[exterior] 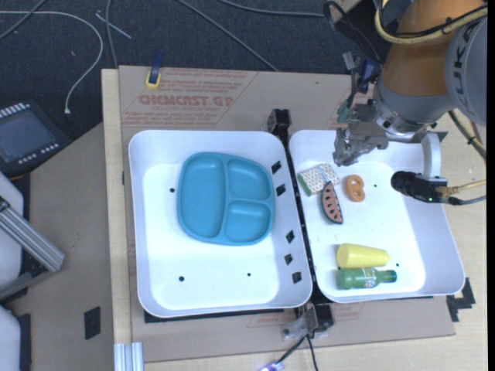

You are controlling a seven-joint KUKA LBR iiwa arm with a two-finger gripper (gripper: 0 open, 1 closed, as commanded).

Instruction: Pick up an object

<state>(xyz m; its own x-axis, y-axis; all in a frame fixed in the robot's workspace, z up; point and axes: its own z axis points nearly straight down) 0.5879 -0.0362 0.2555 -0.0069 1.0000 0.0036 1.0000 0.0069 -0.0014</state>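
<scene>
Brown cardboard on the counter point(93, 230) reads "CHEMCAST GP". Whether my hand point(346, 154) is clenched I cannot tell. Just below it lie one checkered packet point(316, 178), one watermelon slice point(332, 202), one pretzel point(354, 188); farther below, one yellow bottle point(361, 255), one green bottle point(364, 277).

Blue plate point(225, 198); yellow bottle point(360, 255); green bottle point(365, 278).

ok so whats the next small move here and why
Probably lower the gripper a little toward the checkered packet: it hangs above the right bin's far end, with the packet nearest, just below-left in the view, and nothing seen between its fingers.
</scene>
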